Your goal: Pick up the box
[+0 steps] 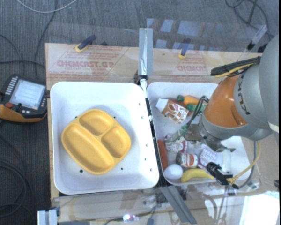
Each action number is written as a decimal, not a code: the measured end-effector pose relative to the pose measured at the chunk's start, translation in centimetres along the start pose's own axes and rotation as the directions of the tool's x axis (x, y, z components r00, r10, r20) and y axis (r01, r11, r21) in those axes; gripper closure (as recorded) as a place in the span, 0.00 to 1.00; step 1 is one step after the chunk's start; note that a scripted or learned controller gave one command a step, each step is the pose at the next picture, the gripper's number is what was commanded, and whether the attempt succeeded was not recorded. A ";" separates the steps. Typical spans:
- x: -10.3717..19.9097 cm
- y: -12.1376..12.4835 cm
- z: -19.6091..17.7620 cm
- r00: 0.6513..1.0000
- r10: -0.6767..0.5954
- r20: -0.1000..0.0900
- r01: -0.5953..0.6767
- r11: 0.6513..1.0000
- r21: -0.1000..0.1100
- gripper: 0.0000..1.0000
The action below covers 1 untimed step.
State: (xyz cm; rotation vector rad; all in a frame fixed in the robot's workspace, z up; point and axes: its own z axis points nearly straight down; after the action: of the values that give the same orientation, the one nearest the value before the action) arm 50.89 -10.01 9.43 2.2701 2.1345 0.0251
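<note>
The box (174, 110) is a small white, red and orange carton lying tilted in the far left part of the right bin (152, 125). My gripper (183, 136) hangs low over the middle of that bin, just nearer the front than the box and a little to its right. The orange-banded wrist (225, 109) and grey arm cover the right half of the bin. I see nothing of the box between the fingers; the box lies apart from them.
Around the gripper lie an orange carrot (190, 99), a red sausage (162, 156), a small can (188, 160), a white egg (173, 171), a banana (196, 175) and a white-pink packet (209, 156). The left bin (61, 93) holds a yellow divided plate (96, 140).
</note>
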 end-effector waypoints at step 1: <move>-0.1 0.3 -1.3 1.000 0.000 0.000 0.000 1.000 -0.006 1.00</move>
State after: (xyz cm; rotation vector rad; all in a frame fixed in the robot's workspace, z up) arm 51.12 -10.10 10.74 2.2674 2.1310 0.0323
